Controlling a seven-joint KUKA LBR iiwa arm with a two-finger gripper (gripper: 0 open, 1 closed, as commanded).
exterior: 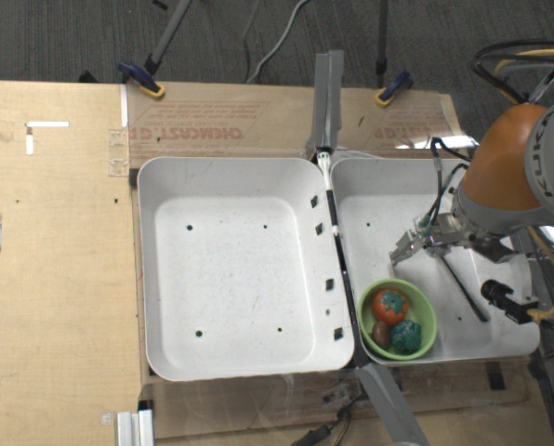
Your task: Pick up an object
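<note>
Two white bins side by side on a bench: left bin [230, 268], right bin [379, 193], touching along a shared middle edge with small black clips. Left bin floor marked by a few dark dots. Green bowl [400, 318] in the near left corner of the right bin, close against the divider and the front wall. Inside the bowl: orange-red ball [389, 302] at the top, teal lump [406, 336] at lower right, brown piece [380, 333] at lower left, all three packed together and touching. Arm [511, 170] entering from the right, orange band above a grey wrist, hanging over the right bin. Gripper [415, 244] pointed left and down, above and just right of the bowl, apart from it and from its contents. Fingers slightly apart as far as visible, nothing between them. Black cables looped from the wrist toward the rear wall of the bin. Black rod lying slantwise across the right bin floor, near the bowl's right. Cardboard sheet behind both bins, held by two blue-and-yellow clamps. Pale wooden board to the left of the bins.
</note>
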